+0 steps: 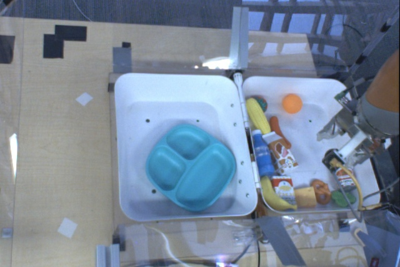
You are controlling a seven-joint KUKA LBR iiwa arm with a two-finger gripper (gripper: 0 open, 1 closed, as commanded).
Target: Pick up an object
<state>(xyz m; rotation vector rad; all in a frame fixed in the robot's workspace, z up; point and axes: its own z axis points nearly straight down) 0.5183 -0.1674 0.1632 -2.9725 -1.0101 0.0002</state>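
Two shallow white bins are shown side by side on a pale bench (56,153), viewed from above at a slant. The left bin (125,134) is occupied by a teal divided plate (191,166) with three compartments. The right bin (312,87) is crowded with small toy foods, grouped along its left wall and near edge.

A yellow corn cob (256,115) is laid against the left wall, with a dark green item (260,102) at its far end, too small to be identified. An orange ball (292,103) is set apart near the far wall. An orange carrot-like piece (279,129) lies beside the corn. Nearer the camera, a blue bottle (263,158) and a small white-and-red carton (284,156) are placed next to each other.

A banana (272,196) is curved into the near left corner, with a small red-and-yellow box (283,184) touching it. A yellow block (305,197), a brown bread-like piece (320,191) and a green item (341,199) are lined up along the near edge.

The grey arm (382,100) is seen entering from the right. The gripper (337,127) is positioned over the right half of the right bin, above bare floor and well apart from the orange ball. Whether the gripper is wide or narrow cannot be told. Every object is seen resting in a bin.
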